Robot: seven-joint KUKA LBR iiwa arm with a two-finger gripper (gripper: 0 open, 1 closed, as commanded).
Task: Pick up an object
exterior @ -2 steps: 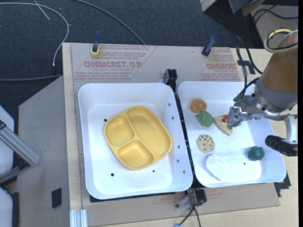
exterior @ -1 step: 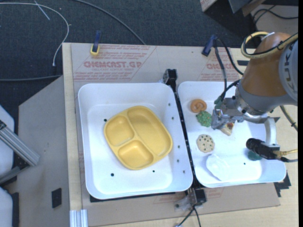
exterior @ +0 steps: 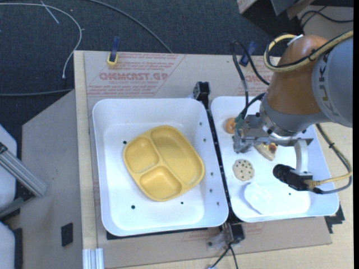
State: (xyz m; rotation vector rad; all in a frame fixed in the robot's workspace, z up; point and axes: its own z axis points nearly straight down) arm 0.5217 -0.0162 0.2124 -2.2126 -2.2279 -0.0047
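Yellow three-compartment tray lying in the left bin, well apart from the arm. In the right bin: round speckled cookie, small orange item near the dividing edge, and a pale white object toward the front. Gripper low over the right bin just above the cookie; opening and any hold impossible to tell.
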